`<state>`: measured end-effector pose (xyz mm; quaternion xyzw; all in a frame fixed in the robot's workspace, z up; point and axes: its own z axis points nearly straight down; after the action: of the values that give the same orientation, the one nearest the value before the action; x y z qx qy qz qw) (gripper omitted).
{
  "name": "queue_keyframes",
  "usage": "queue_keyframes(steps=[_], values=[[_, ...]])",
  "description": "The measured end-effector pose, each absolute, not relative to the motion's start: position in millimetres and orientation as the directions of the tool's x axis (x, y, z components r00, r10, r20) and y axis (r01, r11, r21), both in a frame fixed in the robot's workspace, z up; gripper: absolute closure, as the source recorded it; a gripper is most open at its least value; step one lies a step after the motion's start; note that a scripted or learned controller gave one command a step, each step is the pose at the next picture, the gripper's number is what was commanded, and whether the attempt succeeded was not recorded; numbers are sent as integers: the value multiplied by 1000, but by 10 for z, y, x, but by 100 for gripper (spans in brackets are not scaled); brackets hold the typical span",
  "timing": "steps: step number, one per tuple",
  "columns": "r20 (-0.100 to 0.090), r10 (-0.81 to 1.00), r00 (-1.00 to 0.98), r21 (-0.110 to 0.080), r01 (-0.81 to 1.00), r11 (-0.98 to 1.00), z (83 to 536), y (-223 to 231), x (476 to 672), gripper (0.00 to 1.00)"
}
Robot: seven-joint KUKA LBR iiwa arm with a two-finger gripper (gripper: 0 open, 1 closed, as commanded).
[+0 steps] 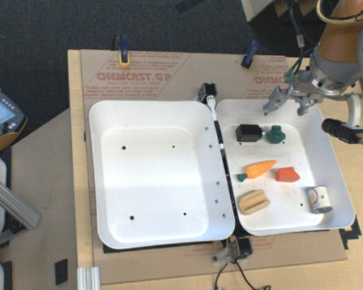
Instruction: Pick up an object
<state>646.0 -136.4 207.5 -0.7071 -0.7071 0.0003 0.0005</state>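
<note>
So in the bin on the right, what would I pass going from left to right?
Black block → tan bread-like piece → orange carrot → green piece → red block → small can.

We count two white bins, left and right, and six objects: black block, green piece, carrot, orange-red block, bread roll, small can.

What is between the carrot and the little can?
The red block lies between the carrot and the can, in the camera view.
</note>
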Motion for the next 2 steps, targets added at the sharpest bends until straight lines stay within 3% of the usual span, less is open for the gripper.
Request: queue_keyframes(steps=[1, 2], values=[[3, 1000, 2, -8, 1000, -2, 1760, -1231, 5718, 0], [2, 1000, 1, -3, 1000, -1, 1809, -1205, 5660, 0]])
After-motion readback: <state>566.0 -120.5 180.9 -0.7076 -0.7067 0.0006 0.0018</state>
